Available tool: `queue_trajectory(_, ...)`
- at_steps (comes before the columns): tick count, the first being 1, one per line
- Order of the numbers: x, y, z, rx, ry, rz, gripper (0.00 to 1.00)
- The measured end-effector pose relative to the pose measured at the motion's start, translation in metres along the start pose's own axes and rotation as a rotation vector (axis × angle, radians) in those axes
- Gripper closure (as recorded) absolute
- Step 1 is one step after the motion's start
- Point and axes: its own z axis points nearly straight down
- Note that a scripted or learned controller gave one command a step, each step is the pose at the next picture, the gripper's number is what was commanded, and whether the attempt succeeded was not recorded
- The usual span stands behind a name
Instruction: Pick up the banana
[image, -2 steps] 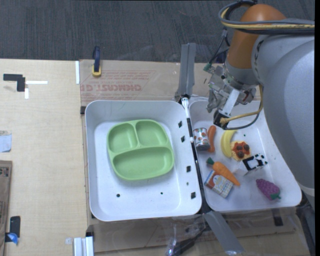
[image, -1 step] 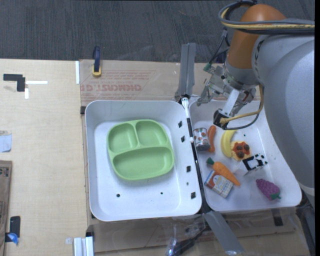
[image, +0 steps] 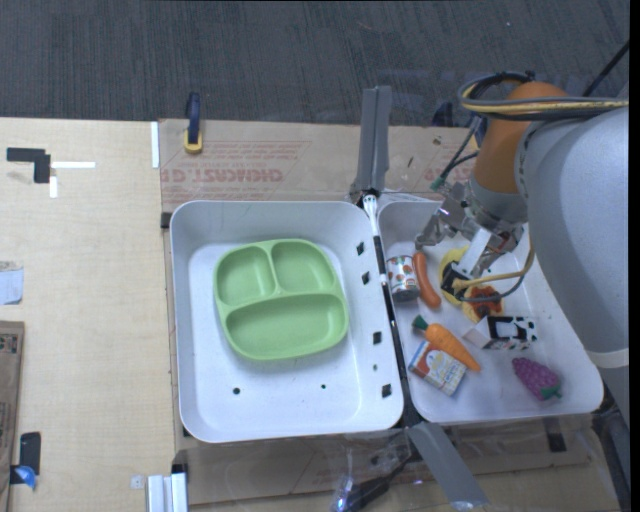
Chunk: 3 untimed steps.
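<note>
Gripper (image: 438, 232) of the grey arm with the orange band (image: 580, 200) is what I look at first. It is down in the back part of the right shallow white bin (image: 575, 395), not far from the wall it shares with the other bin. Whether it is released or clenched I cannot tell from my screen, because the wrist covers it.

Just beside the gripper, toward the front, lies the yellow curved banana (image: 451, 263). It is on the floor of the same bin and partly hidden by parts of the robot. On its left is a long orange-red sausage-shaped toy (image: 427, 280), and further left a small silver can with a red label (image: 402, 277), close to the dividing wall. To the right of the banana is a small red-orange piece (image: 484, 296) which I cannot name, and then a black-and-white toy cow (image: 508, 331). Nearer to the front lie an orange carrot with a green top (image: 450, 345), touching a small printed carton (image: 437, 368), and a purple bunch of grapes (image: 537, 378) in the front right corner.

The left shallow white bin (image: 195, 330) holds a light green plastic plate with three compartments (image: 282, 298). Both bins stand on the pale wooden bench (image: 80, 300).
</note>
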Motion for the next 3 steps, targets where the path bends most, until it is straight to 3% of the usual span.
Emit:
queue_trajectory(1,0.0,0.0,0.0,0.001,0.0,0.0,0.0)
queue_trajectory(2,-0.001,0.0,-0.005,0.005,-0.005,-0.002,1.0)
queue_trajectory(3,0.027,-0.011,-0.107,0.0,-0.001,0.167,1.0)
